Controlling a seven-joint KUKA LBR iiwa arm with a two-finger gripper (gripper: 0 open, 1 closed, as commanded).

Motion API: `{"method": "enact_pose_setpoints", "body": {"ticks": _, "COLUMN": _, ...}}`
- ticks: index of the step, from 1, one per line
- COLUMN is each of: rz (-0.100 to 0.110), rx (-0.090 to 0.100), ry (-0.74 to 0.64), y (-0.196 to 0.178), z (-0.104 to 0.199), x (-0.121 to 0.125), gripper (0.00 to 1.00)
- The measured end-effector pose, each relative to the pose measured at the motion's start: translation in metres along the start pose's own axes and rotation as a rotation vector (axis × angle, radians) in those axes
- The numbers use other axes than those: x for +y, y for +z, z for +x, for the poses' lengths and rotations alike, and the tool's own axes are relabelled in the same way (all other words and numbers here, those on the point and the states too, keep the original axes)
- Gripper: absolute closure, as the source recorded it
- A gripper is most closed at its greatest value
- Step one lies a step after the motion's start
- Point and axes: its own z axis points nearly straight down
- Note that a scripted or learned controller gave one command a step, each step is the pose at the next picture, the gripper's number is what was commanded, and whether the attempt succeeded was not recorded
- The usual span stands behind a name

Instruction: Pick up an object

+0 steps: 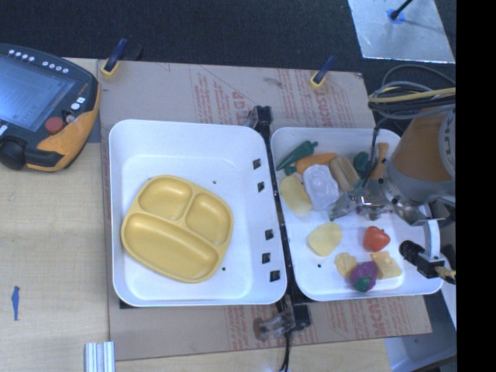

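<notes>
Tray [177,227], yellow and sectioned, lay in left bin [124,142] | toy foods crowded right bin [310,291]: clear packet [320,186], pale slice [324,239], red tomato [377,238] | gripper [349,204] hovered beside packet, finger spread impossible to tell | step: approach, nothing lifted; next likely needs descent onto one item.
</notes>
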Motion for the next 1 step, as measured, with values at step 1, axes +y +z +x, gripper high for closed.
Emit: {"method": "enact_pose_setpoints", "body": {"ticks": 1, "rz": 0.004, "rx": 0.002, "ry": 0.004, "y": 0.0004, "z": -0.0555, "x": 0.0039, "gripper": 0.0}}
